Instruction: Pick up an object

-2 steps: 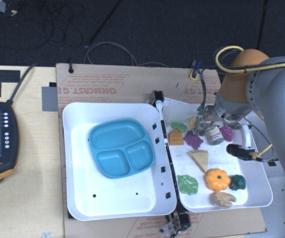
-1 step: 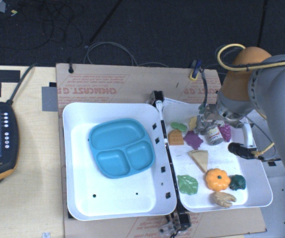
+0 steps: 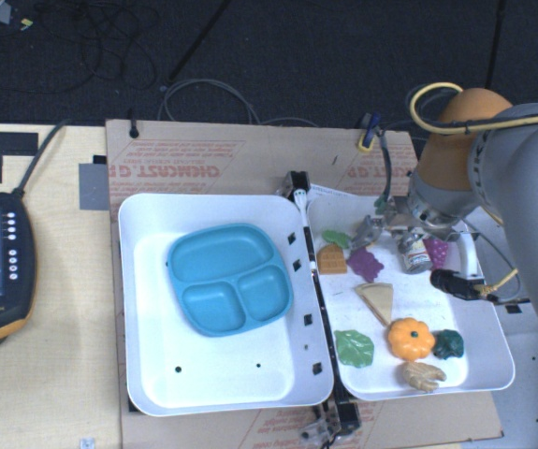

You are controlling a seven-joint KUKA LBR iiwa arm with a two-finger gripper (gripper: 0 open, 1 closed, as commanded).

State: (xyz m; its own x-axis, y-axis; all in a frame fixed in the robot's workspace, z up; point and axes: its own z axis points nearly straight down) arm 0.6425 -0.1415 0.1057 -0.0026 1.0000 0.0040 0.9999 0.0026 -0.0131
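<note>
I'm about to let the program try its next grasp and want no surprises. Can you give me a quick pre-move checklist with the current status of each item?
1. Gripper over the right bin: ok.
2. Jaws open: cannot tell.
3. Object already held: cannot tell.
4. Targets in reach nearby, purple piece and green piece: ok.
5. Orange pumpkin and cheese wedge lying apart from the gripper: ok.
6. Blue tray lying in the left bin, away from the arm: ok.

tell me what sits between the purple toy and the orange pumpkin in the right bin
In the camera view, a tan wedge lies between the purple toy and the orange pumpkin.
</note>
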